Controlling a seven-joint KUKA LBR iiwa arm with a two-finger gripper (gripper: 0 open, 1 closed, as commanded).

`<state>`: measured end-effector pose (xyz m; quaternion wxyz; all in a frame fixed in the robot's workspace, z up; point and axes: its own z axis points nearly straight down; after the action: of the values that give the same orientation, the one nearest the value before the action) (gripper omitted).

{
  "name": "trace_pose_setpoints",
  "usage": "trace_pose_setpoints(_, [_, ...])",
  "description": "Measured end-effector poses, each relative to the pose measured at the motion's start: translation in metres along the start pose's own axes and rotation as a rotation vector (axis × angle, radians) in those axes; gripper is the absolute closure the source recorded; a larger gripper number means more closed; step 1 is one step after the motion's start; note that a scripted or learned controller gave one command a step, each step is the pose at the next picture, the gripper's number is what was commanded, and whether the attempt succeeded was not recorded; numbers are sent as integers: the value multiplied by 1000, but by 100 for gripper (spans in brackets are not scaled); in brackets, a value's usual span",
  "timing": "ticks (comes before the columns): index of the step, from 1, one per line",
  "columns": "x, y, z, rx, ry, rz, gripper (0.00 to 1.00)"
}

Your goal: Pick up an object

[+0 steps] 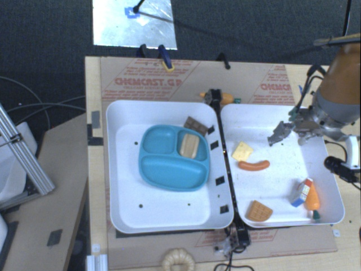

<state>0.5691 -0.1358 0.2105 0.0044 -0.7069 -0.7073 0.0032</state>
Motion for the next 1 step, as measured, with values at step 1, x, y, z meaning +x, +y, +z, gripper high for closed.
trace_pose_setpoints(1, [0,3,-7,-12,-2,-3,0])
